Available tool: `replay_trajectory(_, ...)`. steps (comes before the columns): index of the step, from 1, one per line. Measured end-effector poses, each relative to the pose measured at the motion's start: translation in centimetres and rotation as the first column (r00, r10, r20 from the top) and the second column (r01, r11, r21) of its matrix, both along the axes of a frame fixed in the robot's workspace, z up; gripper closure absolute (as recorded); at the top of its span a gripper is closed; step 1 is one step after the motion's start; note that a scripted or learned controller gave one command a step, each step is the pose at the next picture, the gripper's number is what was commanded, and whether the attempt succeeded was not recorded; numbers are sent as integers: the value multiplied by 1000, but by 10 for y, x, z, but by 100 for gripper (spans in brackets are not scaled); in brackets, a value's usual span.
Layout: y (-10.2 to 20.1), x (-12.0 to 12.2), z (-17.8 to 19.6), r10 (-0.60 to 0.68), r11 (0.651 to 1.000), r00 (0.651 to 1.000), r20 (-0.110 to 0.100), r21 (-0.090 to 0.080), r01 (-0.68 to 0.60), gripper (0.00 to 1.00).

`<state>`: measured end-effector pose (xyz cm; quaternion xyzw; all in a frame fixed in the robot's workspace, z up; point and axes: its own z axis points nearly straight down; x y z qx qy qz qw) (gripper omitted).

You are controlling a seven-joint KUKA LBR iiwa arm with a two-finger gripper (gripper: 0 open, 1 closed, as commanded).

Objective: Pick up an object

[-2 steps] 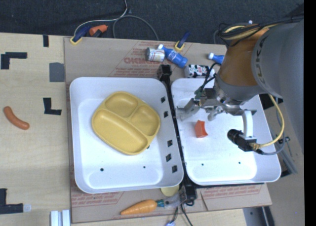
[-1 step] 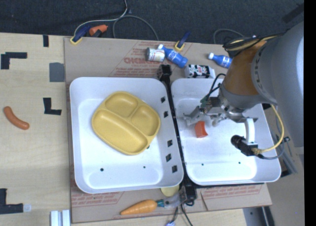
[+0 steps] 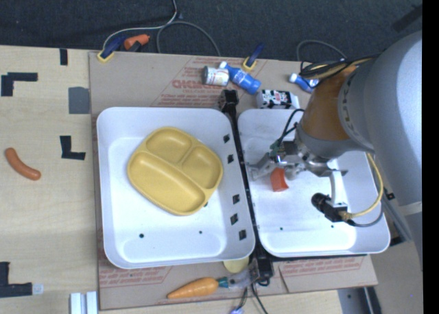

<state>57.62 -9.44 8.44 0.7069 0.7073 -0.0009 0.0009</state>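
Observation:
A small orange-red block [image 3: 278, 180] lies in the right bin [image 3: 309, 234], just left of the bin's middle. My gripper [image 3: 273, 166] hangs right over it, under the grey arm with the orange band that comes in from the right. A grey finger [image 3: 259, 167] sticks out to the left of the block. The block's upper edge meets the gripper's body, and I cannot tell whether it sits between the fingers. A yellow divided plate [image 3: 175, 169] rests in the left bin [image 3: 123, 237].
A carrot [image 3: 193, 288] lies below the bins on the cardboard. A small sausage [image 3: 22, 164] sits far left on the bench. A white and blue bottle [image 3: 232, 76] and clamps lie behind the bins. A cable with a black plug [image 3: 330, 208] hangs over the right bin.

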Motion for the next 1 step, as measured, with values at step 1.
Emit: replay_trajectory(1, 0, 1, 12, 0, 1000, 1000, 5, -2, 0, 100)
